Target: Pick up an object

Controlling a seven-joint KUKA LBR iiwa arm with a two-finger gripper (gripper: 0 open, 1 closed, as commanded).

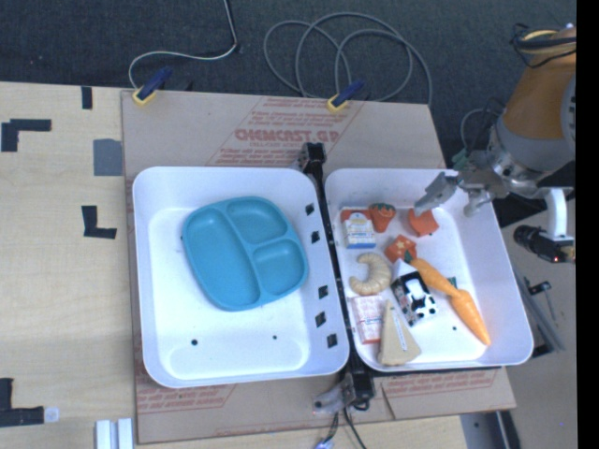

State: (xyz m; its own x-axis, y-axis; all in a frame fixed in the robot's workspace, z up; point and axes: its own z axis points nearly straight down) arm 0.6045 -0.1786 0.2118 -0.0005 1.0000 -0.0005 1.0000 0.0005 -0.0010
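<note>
Left bin [159, 279]: we note a blue divided plate [245, 251]. Right bin [496, 279]: croissant [372, 274], carrot [454, 299], small orange piece [423, 221]. End effector [459, 197] above that bin's upper right, fingers spread, nothing between them.

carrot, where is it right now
In the camera view the carrot lies slantwise in the right bin, near its right wall, just right of the black-and-white cow toy and below the small orange pieces.

Dark carpet floor [94, 17], grey cables [337, 54] looped; wooden bench [56, 279], black tape marks [23, 134].
</note>
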